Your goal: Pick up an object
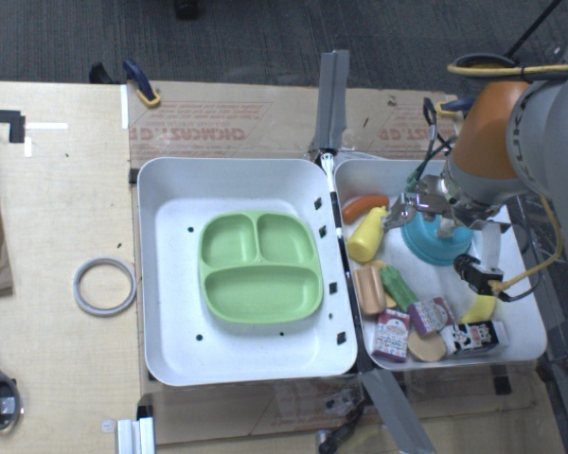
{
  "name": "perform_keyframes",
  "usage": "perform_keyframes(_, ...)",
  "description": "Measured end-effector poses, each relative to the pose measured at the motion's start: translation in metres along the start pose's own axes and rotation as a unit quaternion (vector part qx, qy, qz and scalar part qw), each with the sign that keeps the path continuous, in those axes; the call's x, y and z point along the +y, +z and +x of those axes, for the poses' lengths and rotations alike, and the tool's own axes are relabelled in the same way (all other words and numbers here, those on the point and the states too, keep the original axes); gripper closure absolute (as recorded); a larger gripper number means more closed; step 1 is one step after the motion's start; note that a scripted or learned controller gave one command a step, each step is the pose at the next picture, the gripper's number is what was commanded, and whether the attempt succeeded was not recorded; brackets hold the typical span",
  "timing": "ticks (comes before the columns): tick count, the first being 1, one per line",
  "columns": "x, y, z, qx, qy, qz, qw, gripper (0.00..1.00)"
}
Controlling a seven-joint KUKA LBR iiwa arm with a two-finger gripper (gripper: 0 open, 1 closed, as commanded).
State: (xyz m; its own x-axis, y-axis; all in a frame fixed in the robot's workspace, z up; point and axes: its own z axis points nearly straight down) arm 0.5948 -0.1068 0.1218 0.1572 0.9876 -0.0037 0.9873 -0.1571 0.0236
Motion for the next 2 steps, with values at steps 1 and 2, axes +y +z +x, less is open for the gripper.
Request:
perform_keyframes(1, 0.0701, 0.0087, -0.005, 0.001, -0.064, 0.004, 0.9979, 0.0)
perform_keyframes(2, 0.0665, 0.0096, -0.0054, -0.001, -0.085, 0.004, 0.9964, 0.0)
